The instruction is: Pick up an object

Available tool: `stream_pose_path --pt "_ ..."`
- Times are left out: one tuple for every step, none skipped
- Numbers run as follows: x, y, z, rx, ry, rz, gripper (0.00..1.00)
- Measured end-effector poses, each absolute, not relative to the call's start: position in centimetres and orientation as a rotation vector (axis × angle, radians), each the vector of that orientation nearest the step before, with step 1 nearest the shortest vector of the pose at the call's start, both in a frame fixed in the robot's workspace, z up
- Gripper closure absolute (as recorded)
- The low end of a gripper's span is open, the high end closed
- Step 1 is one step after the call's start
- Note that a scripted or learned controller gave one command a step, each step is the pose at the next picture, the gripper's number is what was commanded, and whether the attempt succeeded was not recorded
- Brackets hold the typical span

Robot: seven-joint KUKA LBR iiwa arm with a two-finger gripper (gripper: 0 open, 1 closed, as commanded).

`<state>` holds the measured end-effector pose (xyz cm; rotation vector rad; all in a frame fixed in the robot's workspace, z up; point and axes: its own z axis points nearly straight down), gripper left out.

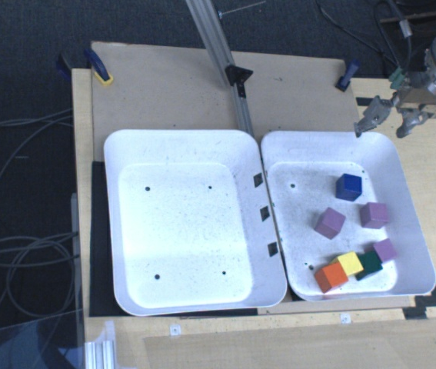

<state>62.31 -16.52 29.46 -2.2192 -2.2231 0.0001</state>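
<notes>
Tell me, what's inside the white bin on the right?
Inside the right bin lie seven blocks: one blue, three purple, and orange, yellow and green clustered together. Anything under them is covered.

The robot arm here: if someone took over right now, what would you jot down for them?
Gripper: open, holding nothing, above the far right corner of the right bin.
Things: blue cube, three purple cubes, and orange, yellow and green cubes clustered at the near edge, all in that bin.
Done: nothing picked.
Left: descend, grasp one cube, lift.
</notes>
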Motion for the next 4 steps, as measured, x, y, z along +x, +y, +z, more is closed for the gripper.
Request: stream_pose_path --pt "62.3 -16.5 29.5 -2.219 -2.223 0.001 0.00" --pt "61.8 -16.3 23.2 -2.217 -2.218 0.006 0.00" --pt "61.8 -17.3 17.9 -2.219 -2.217 0.005 0.00" --pt "62.2 -18.0 13.2 -2.218 -2.219 0.005 0.00"
